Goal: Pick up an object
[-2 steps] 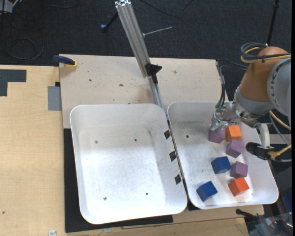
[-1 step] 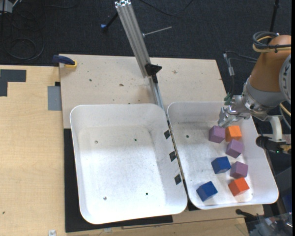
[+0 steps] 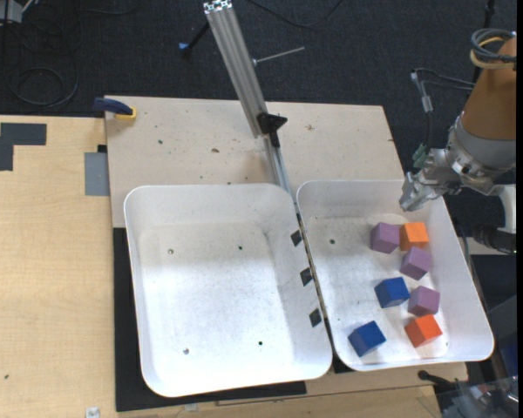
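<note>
Over the right bin's (image 3: 475, 299) far rim, your tool (image 3: 413, 196) hangs just up and to the right of the block cluster. The nearest candidates are the orange cube (image 3: 414, 233) and the purple cube (image 3: 384, 237) touching it on its left; both lie just below the tool in this view, toward the near side of the bin. Further down the same bin sit another purple cube (image 3: 416, 262), a blue cube (image 3: 390, 292), a third purple one (image 3: 424, 300), a second orange cube (image 3: 424, 329) and a second blue cube (image 3: 366, 338). These blocks are roughly cubic, so no long axis dictates the wrist angle; what matters is how tightly the orange and purple pair are packed.

Your arm (image 3: 488, 120) enters from the right, orange band high, wrist tipped down and leftward. At this size the tip appears as a grey blur, so you cannot tell whether it is spread or closed; nothing visibly sits in it. The left bin (image 3: 139, 233) rests beside it on the tabletop (image 3: 183, 142).
</note>
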`<state>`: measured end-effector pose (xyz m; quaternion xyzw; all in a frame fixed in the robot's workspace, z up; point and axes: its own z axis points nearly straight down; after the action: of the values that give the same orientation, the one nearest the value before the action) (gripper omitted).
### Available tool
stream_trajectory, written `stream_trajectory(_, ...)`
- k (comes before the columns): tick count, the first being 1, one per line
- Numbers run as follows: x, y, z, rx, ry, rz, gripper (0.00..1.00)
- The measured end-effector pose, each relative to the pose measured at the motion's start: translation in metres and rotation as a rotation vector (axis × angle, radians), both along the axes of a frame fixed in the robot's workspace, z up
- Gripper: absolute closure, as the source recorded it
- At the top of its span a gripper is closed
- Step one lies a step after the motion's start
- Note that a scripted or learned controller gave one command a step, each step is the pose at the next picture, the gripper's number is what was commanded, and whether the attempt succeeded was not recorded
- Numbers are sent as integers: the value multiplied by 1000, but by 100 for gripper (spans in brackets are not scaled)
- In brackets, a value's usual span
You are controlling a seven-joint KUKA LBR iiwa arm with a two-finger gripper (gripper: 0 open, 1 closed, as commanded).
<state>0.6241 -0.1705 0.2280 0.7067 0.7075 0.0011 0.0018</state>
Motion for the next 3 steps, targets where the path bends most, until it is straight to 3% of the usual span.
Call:
stream_trajectory(1,0,0,-13,1,8,2,100)
stream_trajectory(3,-20,103,2,4,8,4,100)
